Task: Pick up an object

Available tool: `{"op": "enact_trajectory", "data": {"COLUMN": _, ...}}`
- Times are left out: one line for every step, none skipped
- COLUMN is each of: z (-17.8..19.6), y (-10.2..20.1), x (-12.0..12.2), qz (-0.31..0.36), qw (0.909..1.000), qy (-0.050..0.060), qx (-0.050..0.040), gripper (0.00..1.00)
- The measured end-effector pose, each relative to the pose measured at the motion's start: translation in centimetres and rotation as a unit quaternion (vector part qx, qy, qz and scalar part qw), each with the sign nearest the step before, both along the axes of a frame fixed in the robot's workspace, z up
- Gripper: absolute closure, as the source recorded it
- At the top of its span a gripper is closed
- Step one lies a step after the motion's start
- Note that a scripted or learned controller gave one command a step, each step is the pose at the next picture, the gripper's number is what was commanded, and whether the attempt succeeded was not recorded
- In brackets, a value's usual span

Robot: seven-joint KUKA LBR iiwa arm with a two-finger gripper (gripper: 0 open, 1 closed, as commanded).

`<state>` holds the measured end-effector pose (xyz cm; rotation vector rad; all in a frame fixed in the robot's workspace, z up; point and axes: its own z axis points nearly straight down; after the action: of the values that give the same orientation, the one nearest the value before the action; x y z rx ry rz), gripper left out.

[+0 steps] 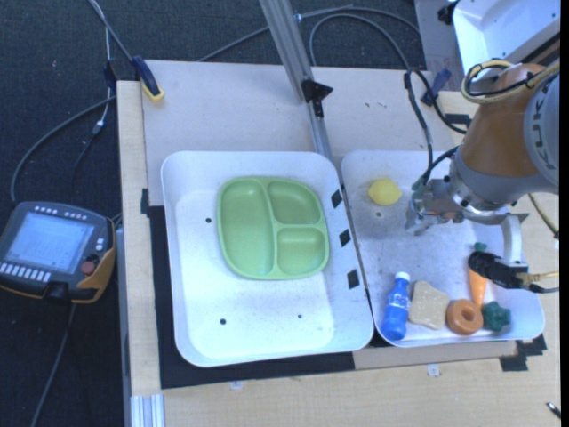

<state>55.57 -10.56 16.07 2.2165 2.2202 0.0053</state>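
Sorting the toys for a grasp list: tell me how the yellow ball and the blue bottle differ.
The yellow ball is round and plain; the blue bottle is long, with a white cap. The ball sits alone at the right bin's far end, beside the gripper; the bottle lies at the near end beside other toys. Both share that bin.

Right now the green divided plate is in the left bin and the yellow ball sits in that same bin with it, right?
Not quite. The green divided plate is in the left bin, but the yellow ball sits in the right bin, near the gripper. The camera view shows this.
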Motion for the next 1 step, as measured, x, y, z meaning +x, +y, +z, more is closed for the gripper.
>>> {"op": "enact_trajectory", "data": {"z": 6.02, "y": -0.08, "x": 1.02, "qz": 0.0, "qw": 1.0, "qy": -0.001, "qx": -0.0003, "gripper": 1.0}}
